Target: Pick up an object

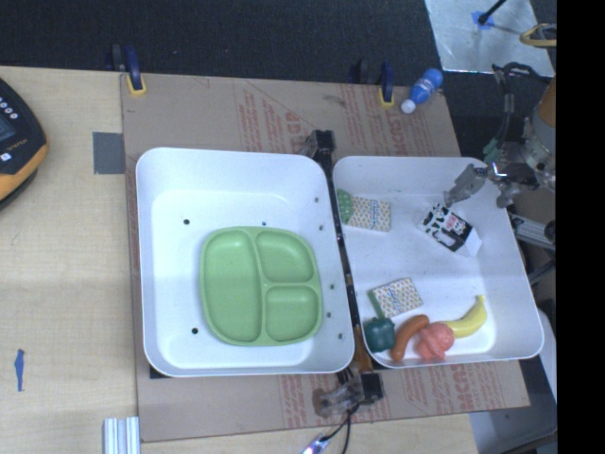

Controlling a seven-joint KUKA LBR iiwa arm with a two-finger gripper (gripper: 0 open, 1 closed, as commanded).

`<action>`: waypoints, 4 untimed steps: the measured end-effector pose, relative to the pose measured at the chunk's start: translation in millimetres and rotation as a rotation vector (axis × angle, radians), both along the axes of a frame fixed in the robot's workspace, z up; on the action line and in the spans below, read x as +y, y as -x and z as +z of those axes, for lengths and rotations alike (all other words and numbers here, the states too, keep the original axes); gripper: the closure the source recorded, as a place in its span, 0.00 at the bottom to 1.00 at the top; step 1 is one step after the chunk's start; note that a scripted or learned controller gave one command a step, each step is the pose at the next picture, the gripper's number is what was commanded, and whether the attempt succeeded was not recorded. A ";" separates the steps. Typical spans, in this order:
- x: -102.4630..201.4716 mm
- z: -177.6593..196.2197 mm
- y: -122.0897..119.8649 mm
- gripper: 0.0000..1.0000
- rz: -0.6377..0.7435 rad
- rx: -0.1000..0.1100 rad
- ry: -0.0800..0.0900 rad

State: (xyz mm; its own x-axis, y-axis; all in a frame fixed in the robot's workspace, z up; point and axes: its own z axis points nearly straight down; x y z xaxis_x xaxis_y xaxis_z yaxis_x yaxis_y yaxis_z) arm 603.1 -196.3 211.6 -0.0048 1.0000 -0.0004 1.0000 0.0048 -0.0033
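This looks like a robotics lab, not a home. A cardboard sheet (pixel 284 121) is clamped to the wooden table (pixel 57 282) with blue-handled clamps (pixel 135 72), and on that sheet two white bins (pixel 236 168) sit side by side. Left of the sheet lies a yellow-and-black control pendant (pixel 14 149) (only its edge shows). Beyond the sheet, dark carpet (pixel 236 17) covers the floor.

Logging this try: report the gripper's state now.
Gripper: open or shut cannot be told; it hangs over the right bin, next to the black-and-white item.
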 end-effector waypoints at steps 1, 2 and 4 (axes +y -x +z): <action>-8.5 -120.6 10.6 0.00 0.000 0.001 0.000; 16.8 -119.2 -20.1 0.00 0.002 -0.001 0.000; 14.3 -119.8 -52.8 0.00 0.001 0.001 -0.001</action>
State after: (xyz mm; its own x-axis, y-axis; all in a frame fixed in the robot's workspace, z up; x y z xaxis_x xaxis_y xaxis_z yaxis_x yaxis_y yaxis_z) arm 655.9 -181.9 91.8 -0.0056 1.0000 0.0007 1.0000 0.0056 -0.0048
